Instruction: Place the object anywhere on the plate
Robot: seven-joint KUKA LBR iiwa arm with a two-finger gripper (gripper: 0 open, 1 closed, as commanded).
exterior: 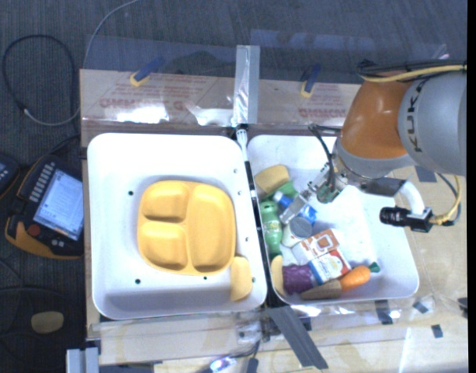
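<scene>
My tool point(309, 200) hangs low over the right bin point(393, 282), down among the clutter near the bin's upper left part, which is where I judge a pick has to start, since everything worth carrying to the plate lies there. Whether the tool is spread or pressed together I cannot tell; from this slanted view its end merges with the things beneath it, and nothing is plainly between its tips.

The right bin holds a crowded heap: a yellow sponge-like block point(272, 179) near the top left, a green bottle point(270, 228) along the dividing wall, a grey round lid point(301, 227) just under my tool, a white and orange carton point(321, 253), a purple piece point(298, 277) and a carrot point(356, 277) toward the lower rim. They touch and overlap, so a clean grasp looks awkward.

The left bin point(113, 162) holds the yellow plate point(187, 225), a divided tray lying flat in the middle with its compartments bare. A pale yellow piece point(241, 277) lies beside the plate at the bin's lower right corner, off the plate.
</scene>
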